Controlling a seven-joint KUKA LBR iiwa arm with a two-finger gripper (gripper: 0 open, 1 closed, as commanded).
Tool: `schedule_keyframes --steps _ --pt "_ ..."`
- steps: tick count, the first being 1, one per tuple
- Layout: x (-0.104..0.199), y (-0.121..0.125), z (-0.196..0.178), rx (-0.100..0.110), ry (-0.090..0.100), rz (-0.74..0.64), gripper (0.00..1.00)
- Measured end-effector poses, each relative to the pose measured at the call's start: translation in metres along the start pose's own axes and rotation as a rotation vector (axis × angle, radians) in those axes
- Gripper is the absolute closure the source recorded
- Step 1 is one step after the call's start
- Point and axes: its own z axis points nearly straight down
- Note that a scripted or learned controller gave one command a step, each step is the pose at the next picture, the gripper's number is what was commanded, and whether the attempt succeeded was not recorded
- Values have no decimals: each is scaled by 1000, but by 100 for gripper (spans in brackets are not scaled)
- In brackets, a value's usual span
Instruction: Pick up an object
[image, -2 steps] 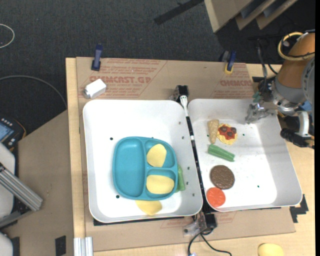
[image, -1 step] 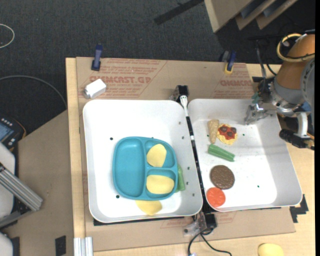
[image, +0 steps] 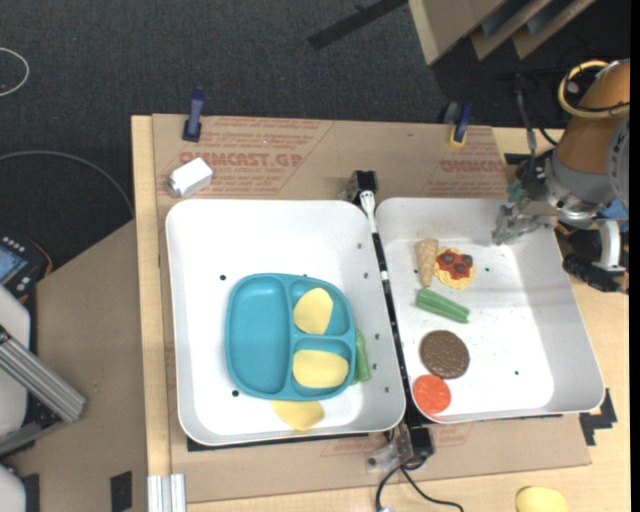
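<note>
Nearest the camera, at the front edge of the right bin (image: 575, 385), lies a flat red-orange disc (image: 432, 394), and just behind it, almost touching, a brown round cookie-like piece (image: 444, 353). Level with these in the left bin (image: 190, 330) sits a teal divided tray (image: 285, 335) holding two yellow pieces, one in each of its small right-hand compartments (image: 321, 368) (image: 313, 310), while a third yellow piece (image: 298, 412) lies outside the tray against its front rim. What may be a thin green strip (image: 361, 356) stands along the tray's right side, though it is too narrow to tell for sure. Farther back in the right bin a green stick (image: 442, 306) lies at a slant, and behind it a pale cone-shaped piece (image: 428, 260) rests beside a small yellow item topped with red (image: 455, 268). At the far right corner of that bin the gripper (image: 518, 222) hangs over the rim, well apart from all the objects; whether it is released or clenched cannot be told, and nothing shows between its tips.
</note>
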Motion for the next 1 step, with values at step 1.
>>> schedule_keyframes --steps 1 --pt "0 0 -14 -2 0 2 100"
